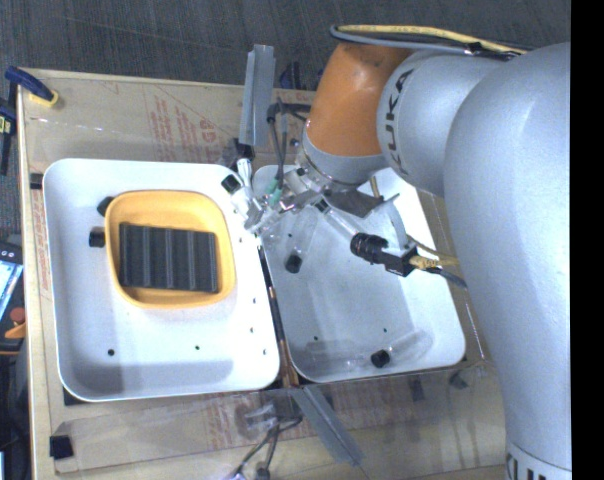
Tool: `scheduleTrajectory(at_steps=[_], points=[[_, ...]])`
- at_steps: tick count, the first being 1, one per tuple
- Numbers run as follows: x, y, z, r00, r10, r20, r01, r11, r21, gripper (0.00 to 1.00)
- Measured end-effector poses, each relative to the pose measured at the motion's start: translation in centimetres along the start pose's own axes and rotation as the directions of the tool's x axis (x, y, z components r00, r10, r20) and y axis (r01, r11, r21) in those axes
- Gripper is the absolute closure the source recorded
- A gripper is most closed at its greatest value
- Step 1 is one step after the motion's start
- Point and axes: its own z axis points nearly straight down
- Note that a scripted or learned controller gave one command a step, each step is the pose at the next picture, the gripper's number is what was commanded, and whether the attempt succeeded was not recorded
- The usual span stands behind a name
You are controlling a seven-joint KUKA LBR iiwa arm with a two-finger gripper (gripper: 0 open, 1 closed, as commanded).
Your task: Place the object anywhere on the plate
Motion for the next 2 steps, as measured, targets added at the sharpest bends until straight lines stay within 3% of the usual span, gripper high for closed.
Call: scheduleTrajectory(at_steps=[1,2], points=[[0.0,0.0,0.0,1.0,0.0,0.0,0.0,1.0,0.0,0.0],[-4.5,-2.8,0.0,1.0,-0.009,-0.001,0.009,1.0,0.0,0.0]])
